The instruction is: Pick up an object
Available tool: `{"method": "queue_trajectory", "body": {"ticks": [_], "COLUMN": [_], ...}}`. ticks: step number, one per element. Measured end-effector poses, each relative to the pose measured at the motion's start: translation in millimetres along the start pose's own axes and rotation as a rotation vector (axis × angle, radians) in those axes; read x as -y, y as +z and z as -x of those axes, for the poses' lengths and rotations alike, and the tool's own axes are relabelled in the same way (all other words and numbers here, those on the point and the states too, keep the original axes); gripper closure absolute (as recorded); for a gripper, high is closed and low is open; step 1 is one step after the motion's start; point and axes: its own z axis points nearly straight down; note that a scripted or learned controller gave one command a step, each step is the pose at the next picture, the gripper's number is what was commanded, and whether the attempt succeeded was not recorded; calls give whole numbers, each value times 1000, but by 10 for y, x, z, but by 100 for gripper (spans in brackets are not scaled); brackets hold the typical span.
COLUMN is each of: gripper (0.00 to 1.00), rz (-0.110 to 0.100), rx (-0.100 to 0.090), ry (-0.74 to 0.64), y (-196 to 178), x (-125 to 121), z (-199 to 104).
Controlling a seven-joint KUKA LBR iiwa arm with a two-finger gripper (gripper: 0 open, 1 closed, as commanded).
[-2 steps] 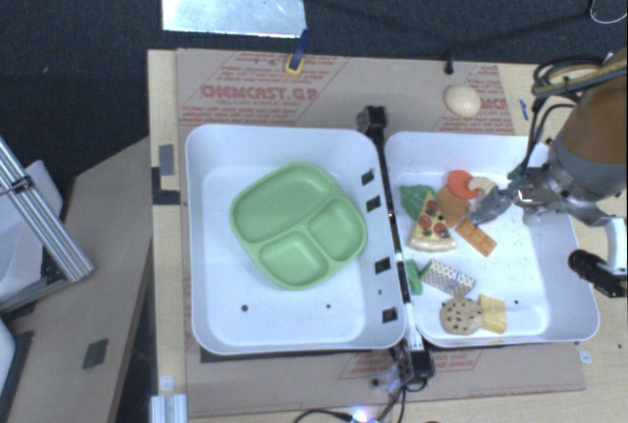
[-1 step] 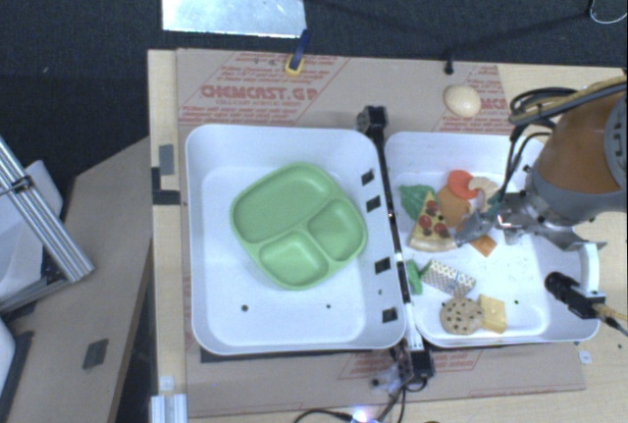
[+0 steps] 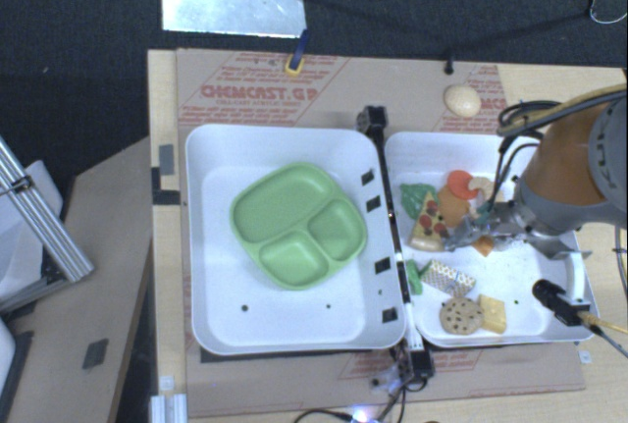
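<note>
The right bin (image 3: pixel 520 144) holds several toy foods: a pizza slice (image 3: pixel 428 227), a green leafy piece (image 3: pixel 416 198), an orange-red piece (image 3: pixel 458 184), a speckled white block (image 3: pixel 448 277), a cookie (image 3: pixel 458 316) and a yellow cheese wedge (image 3: pixel 494 314). My gripper (image 3: pixel 463 235) is low in this bin, just right of the pizza slice and below the orange-red piece. Its tip is blurred against the toys, and I cannot tell whether anything is held.
A green divided plate (image 3: pixel 297 225) lies in the left bin (image 3: pixel 211 303). A beige egg-shaped object (image 3: pixel 461 99) rests on the bench behind the right bin. The arm's grey and orange body (image 3: pixel 574 171) hangs over the right bin's right side.
</note>
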Motion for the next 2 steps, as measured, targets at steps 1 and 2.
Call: {"method": "queue_trajectory", "body": {"ticks": [1,2], "gripper": [100,100], "rz": [4,5], "rx": [2,3], "ry": [0,-2], "y": [-113,-744], "x": [-9,-36], "z": [6,68]}}
